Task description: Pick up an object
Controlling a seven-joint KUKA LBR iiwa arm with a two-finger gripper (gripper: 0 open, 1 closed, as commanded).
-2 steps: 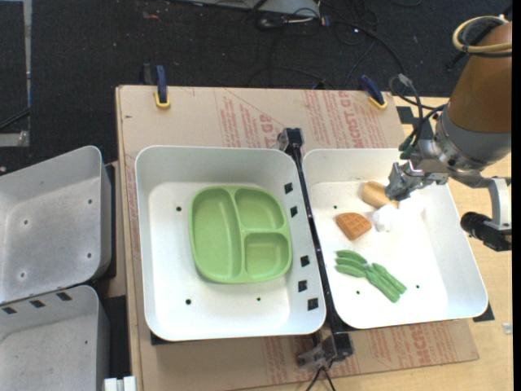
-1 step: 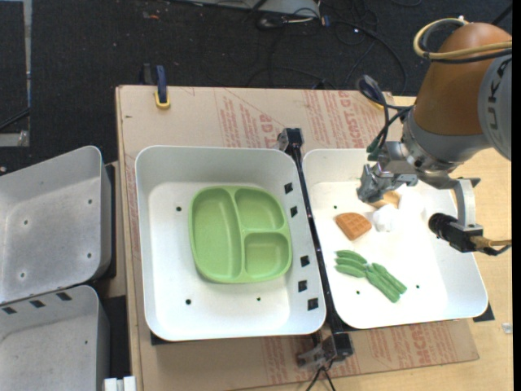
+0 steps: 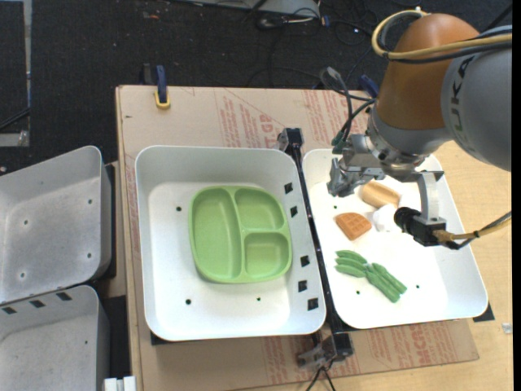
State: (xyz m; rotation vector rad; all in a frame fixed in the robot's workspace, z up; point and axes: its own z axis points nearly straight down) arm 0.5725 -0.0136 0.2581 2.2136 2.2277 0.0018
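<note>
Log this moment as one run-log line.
gripper above right bin | nothing seen held | bread roll, waffle piece, green beans in bin

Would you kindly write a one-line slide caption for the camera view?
Gripper above right bin with bread roll, green beans; green plate in left bin.

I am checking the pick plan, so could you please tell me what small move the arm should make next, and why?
Probably lower the pincer slightly toward the tan bread roll, which lies just beside it in the right bin. Nothing shows between its fingers, and that roll is the nearest item.
</note>
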